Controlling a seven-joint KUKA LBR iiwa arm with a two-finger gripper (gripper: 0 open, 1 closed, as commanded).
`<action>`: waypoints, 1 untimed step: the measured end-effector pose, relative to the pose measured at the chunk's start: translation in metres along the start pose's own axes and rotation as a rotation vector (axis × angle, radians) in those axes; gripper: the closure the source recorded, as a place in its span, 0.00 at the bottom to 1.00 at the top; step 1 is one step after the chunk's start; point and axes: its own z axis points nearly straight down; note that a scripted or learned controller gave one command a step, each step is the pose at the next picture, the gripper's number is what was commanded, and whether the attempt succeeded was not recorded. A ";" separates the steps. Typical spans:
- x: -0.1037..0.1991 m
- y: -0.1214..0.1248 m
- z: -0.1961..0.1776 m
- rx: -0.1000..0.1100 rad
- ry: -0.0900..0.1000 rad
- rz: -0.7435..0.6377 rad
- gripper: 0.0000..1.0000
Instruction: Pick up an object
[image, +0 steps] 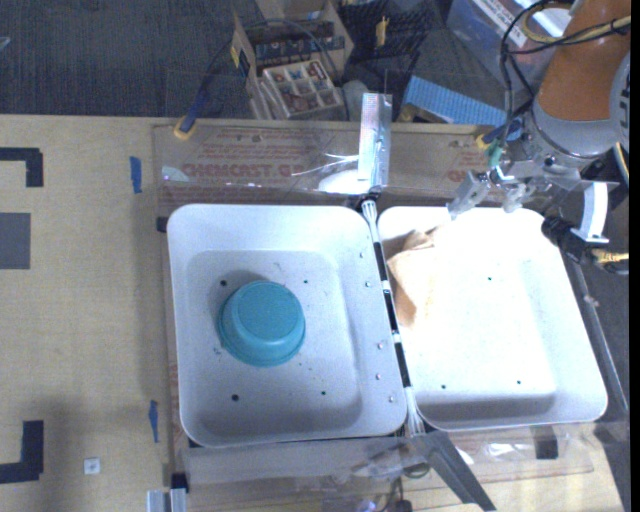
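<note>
Plainly light, stiff, slick plastic: the upturned teal bowl (262, 321) wants a rim pinch; my pincer (487, 192) hangs spread, holding nothing.

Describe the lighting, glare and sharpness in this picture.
Camera view: the right bin is blown out to near-featureless white, with a tan patch at its left side; the left bin is greyer and evenly lit; the blue bowl reads soft-edged; glare streaks the plastic sheet behind the bins; the gripper looks slightly blurred.
</note>
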 end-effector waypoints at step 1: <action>0.065 0.021 0.055 0.006 0.003 0.104 0.00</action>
